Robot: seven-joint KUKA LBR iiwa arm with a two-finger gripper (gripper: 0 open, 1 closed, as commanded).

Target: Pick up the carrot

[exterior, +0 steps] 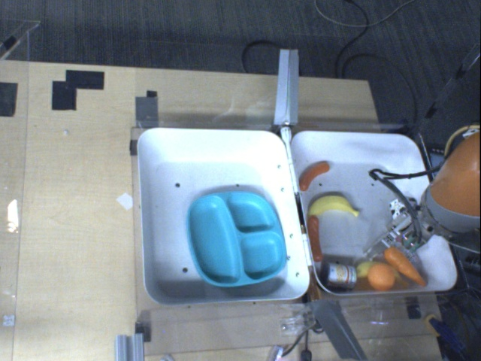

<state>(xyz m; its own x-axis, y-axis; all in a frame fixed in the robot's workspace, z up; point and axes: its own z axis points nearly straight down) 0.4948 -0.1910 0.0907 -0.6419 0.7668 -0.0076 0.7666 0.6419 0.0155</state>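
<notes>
Carrot (403, 266) lay in right bin (353, 145), front corner, touching orange (381, 277). Gripper (400, 235) hovered just above; fingers' state you couldn't tell. Likely light, stiff, smooth toy: you'd pinch mid-body, across width.

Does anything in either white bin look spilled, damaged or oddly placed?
Nothing looks spilled or broken. The small metal can lies on its side in the right white bin, crowded into the near corner with the orange carrot and round orange fruit. The blue divided tray sits askew in the left white bin.
</notes>
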